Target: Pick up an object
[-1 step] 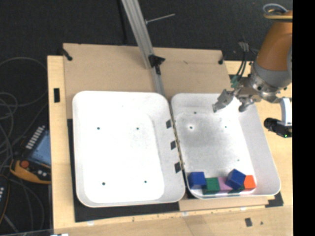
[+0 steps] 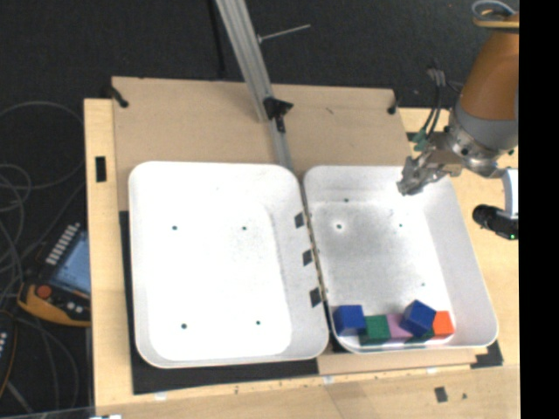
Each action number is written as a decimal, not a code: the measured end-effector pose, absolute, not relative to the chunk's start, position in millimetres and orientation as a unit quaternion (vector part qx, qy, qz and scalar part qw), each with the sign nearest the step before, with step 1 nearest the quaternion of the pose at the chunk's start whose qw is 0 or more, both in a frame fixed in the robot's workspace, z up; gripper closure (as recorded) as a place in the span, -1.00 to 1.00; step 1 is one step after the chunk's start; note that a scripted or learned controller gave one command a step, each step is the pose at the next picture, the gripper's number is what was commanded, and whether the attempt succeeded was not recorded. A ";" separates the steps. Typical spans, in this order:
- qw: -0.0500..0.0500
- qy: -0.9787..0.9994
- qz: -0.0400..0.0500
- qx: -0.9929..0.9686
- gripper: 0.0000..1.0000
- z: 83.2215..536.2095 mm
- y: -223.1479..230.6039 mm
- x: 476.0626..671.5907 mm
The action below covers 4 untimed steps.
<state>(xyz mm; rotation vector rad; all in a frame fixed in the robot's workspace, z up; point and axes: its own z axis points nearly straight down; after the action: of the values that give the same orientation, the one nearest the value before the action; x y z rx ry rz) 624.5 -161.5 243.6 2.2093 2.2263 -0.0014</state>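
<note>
Along the right bin's (image 2: 463,234) near wall, small coloured blocks (image 2: 397,321) huddle; jaw state unclear.

Arm (image 2: 491,77): a thick rounded link, orange on the upper part, ending in a grey section lower down.
Wrist: grey metal collar below the orange band, with a lighter rim catching the light.
Cables (image 2: 434,103): thin dark wires, with a touch of green, running along the outside of the wrist toward the end effector.
End effector (image 2: 412,184): small, grey and blocky, built of dull metal parts, narrower than the wrist; fine detail is too small to make out.
Top loop: a pale cable loop at the arm's upper end.
</note>
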 end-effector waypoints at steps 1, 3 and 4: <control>0.001 0.710 0.002 0.704 1.00 279.6 -86.6 583.3; -0.001 0.710 0.000 0.705 1.00 226.6 -24.8 611.0; -0.002 0.710 -0.001 0.704 1.00 194.6 41.1 614.3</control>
<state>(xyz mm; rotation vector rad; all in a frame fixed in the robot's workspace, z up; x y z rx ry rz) 614.3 41.1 194.6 2.2150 2.2325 -0.0025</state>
